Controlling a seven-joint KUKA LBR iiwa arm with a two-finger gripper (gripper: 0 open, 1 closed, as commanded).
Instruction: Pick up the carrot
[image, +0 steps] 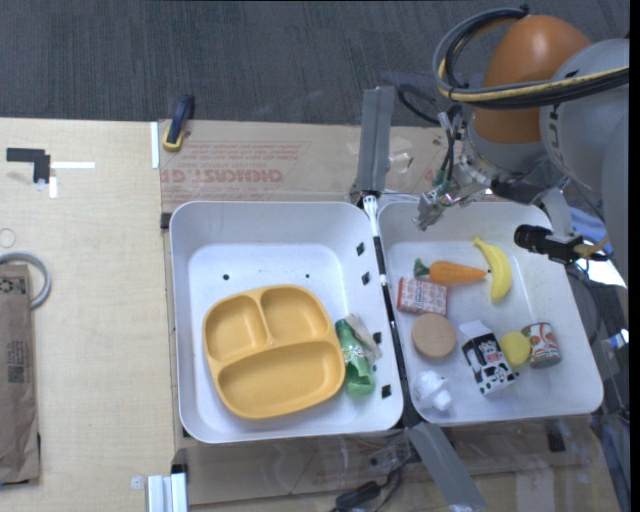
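The carrot (456, 271) is lying on its side in the right bin (560, 400), near that bin's far-left part, its green top pointing left. A banana (494, 268) is lying just beside its right end, and a red packet (422, 296) is sitting just in front of it. A tan disc (434, 337) is resting below the packet, with a black-and-white carton (485, 361), a lemon (515, 347) and a can (541, 344) to its right and a white lump (432, 389) near the front wall. The gripper (436, 208) is hanging over the bin's far-left corner, apart from the carrot and holding nothing; how wide it is standing I cannot tell. In the left bin (190, 300) a yellow tray (272, 350) is lying with a green packet (355, 357) touching its right edge.
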